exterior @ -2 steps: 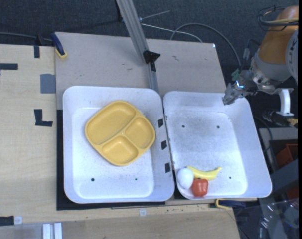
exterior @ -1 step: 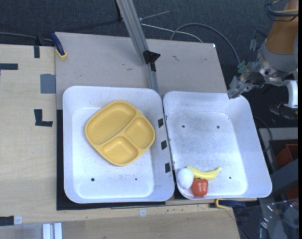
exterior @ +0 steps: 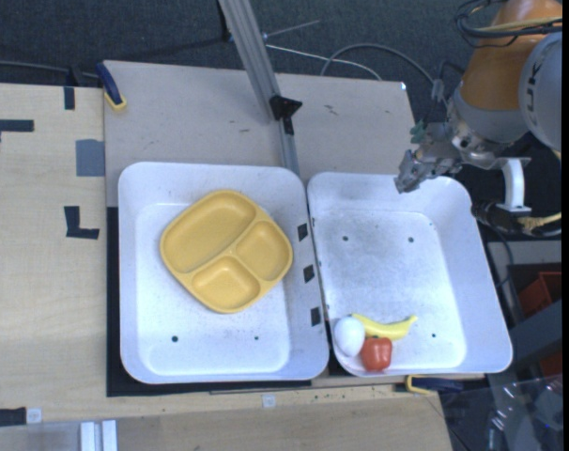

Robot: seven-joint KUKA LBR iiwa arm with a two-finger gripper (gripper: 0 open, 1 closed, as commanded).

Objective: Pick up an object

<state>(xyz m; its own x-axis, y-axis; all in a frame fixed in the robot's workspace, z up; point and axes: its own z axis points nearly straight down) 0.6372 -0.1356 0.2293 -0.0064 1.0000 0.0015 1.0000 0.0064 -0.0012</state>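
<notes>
Done: nothing lifted yet.
Hand: over the right bin's far edge; finger state cannot be told.
Objects: banana, egg and tomato at its near edge.
Left: reach, grasp, lift.

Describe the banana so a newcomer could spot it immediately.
Look in the right bin, at its near-left corner, where three small things cluster. The banana is the curved yellow one lying across the top, touching the white ball and the red item below it.
</notes>
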